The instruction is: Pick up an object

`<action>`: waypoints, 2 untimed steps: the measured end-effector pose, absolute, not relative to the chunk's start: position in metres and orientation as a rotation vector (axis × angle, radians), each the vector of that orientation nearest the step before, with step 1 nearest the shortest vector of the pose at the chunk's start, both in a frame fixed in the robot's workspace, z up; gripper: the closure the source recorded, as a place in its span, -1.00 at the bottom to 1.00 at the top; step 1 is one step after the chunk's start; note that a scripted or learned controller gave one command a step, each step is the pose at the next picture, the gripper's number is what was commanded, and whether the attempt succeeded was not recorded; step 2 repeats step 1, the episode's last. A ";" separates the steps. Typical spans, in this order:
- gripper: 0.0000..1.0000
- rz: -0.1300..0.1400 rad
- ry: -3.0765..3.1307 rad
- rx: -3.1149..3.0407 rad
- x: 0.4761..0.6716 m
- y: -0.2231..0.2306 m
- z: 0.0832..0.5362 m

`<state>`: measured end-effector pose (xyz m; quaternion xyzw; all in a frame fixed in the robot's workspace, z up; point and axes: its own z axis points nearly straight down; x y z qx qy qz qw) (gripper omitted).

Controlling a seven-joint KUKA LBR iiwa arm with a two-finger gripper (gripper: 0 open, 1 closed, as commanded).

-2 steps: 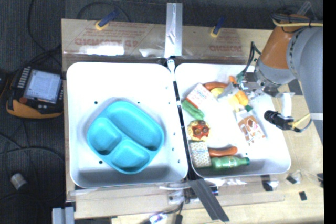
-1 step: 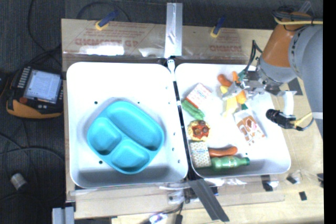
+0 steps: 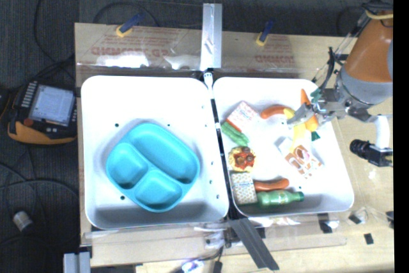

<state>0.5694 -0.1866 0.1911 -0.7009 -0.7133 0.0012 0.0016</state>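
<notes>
My gripper [image 3: 308, 113] hangs over the right bin [image 3: 335, 192] near its upper right corner, with small yellow and orange pieces [image 3: 301, 131] right beside its tip. I cannot tell whether any of them is held. In the same bin lie a pink and white box [image 3: 241, 116], an orange sausage [image 3: 275, 112], a green vegetable [image 3: 234, 134], a round pizza-like toy [image 3: 241, 158], a white packet [image 3: 301, 159], a cracker block [image 3: 243, 187], a red sausage [image 3: 271, 185] and a green bottle [image 3: 280, 199].
The left bin [image 3: 96, 112] holds a blue divided plate [image 3: 152, 166]. A metal divider post [image 3: 211, 35] stands behind the seam between the bins. The arm's orange band [image 3: 374, 54] rises over the bench's right edge.
</notes>
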 end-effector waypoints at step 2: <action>1.00 0.004 -2.182 -2.254 0.555 -0.142 0.197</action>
